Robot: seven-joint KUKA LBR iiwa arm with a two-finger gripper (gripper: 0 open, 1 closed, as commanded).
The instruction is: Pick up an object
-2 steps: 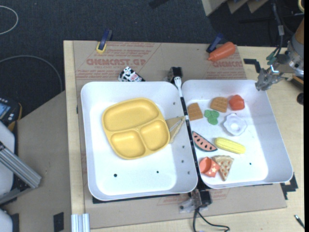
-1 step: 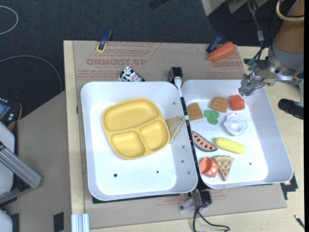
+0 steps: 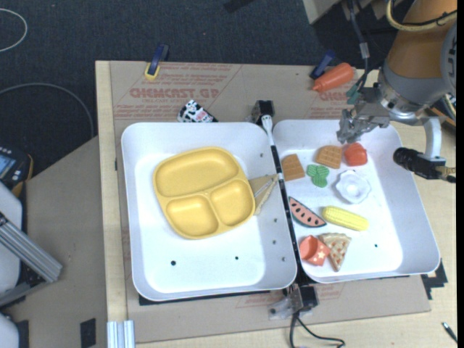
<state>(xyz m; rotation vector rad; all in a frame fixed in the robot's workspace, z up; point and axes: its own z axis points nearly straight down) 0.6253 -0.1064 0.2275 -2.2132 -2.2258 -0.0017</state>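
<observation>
Background: dark carpet along the top of the frame, cables at upper left.
Bench [image 3: 217, 85]: brown board with red lettering, centre of the frame, carrying two shallow white bins side by side.
Left bin [image 3: 145, 259]: holds a yellow three-compartment plastic plate [image 3: 204, 191], lying flat in the bin's upper half.
Right bin [image 3: 406, 223]: holds the small toy foods.
Toy foods, upper part of right bin: brown toast slice [image 3: 293, 167] near the left wall; green leafy piece [image 3: 317, 174] just right of it; tan waffle square [image 3: 328, 156] above the green piece; red rounded piece [image 3: 355, 154] just right of the waffle.
Toy foods, middle: white crinkled cup [image 3: 352, 185] below the red piece; watermelon wedge [image 3: 305, 213] at left; yellow corn cob [image 3: 345, 218] right of the wedge.
Toy foods, lower: red tomato-like piece [image 3: 313, 249] touching a tan pizza-like wedge [image 3: 336, 249].
Arm [image 3: 417, 56]: grey with orange band, upper right of the frame, pointing down into the right bin's upper edge.
Pincer [image 3: 351, 135]: dark, low over the bin, just above the red rounded piece and the waffle; cannot tell whether wide or narrow; nothing seen between its tips.
Outside the bins: orange carrot-shaped toy [image 3: 333, 77] on the bench at upper right; black-and-white patterned small object [image 3: 194, 112] above the left bin.
</observation>
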